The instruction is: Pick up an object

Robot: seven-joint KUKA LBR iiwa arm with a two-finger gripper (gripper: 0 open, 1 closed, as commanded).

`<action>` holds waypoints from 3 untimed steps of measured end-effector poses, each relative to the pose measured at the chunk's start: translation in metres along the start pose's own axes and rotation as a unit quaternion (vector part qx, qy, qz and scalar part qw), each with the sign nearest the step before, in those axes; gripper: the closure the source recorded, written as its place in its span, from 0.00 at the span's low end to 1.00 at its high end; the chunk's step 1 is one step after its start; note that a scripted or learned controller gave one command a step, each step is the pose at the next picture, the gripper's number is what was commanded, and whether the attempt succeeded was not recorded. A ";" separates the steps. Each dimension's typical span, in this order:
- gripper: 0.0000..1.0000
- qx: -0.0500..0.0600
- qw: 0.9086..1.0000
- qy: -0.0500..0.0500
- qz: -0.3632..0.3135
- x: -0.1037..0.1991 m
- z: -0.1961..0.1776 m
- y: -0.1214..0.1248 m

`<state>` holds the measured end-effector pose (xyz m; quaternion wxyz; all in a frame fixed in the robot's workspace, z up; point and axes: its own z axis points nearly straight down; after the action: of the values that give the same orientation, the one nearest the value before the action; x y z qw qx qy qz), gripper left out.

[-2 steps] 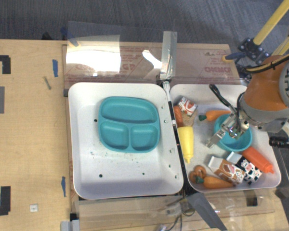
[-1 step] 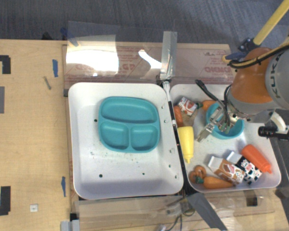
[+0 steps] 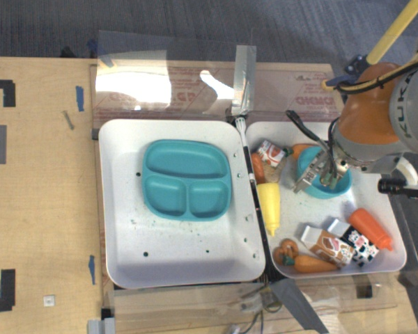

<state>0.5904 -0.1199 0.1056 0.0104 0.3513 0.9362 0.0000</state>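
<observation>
Hovering pincer (image 3: 319,176) over teal bowl (image 3: 329,181), yellow corn (image 3: 269,207) lying top-to-bottom

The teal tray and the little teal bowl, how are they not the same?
The teal tray is big and split into three sections; the teal bowl is small and round. The tray lies alone in the left bin; the bowl sits in the right bin among toys, with the gripper over it. Both are teal.
</observation>
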 end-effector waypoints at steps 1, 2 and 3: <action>1.00 -0.005 0.994 -0.005 0.110 0.068 0.008 -0.030; 0.00 -0.001 0.994 0.002 0.109 0.072 0.013 -0.032; 0.00 0.000 0.993 0.002 0.114 0.041 0.014 -0.009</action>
<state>0.5536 -0.1002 0.0909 0.0082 0.4560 0.8899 0.0025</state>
